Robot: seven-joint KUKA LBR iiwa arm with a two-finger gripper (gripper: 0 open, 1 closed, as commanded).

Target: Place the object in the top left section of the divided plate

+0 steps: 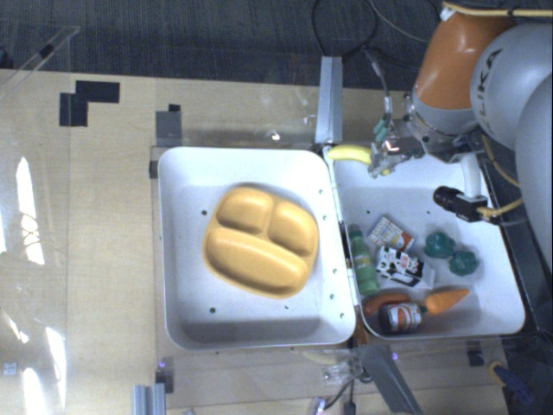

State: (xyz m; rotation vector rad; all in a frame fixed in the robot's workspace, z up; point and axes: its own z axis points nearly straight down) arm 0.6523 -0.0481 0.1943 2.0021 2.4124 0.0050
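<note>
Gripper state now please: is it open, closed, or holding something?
Gripper: cannot be told; it is at the back left corner of the right bin, next to the banana.

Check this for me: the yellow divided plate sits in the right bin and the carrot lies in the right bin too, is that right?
Not quite. The camera view shows the yellow divided plate in the left bin, not the right one. The carrot does lie in the right bin.

The pale wooden surface [86, 232] carries two shallow white bins side by side, the left bin [181, 318] and the right bin [501, 309], their inner walls touching. Black marks [86, 100] sit near its far-left edge.
</note>
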